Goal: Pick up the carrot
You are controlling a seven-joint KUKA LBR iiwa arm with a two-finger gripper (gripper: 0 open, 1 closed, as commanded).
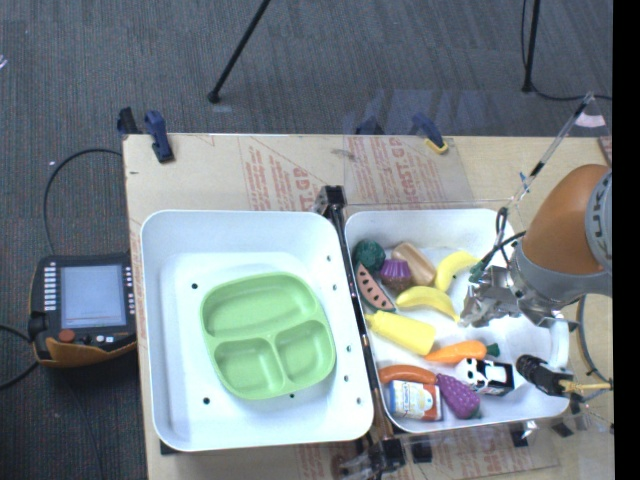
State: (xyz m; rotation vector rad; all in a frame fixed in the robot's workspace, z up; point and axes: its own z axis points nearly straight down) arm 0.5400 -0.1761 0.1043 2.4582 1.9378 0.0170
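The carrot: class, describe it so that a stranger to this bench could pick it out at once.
Look in the right-hand white bin, the one crowded with toy food. The carrot lies toward its front, just below the yellow bottle and beneath the pincer. It alone is a small, slim, plain orange taper.

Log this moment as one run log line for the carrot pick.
stage: approach | gripper: above right bin, fingers unclear | carrot: lying in bin, not held, just below gripper | neighbours: yellow bottle, banana | green tray: left bin
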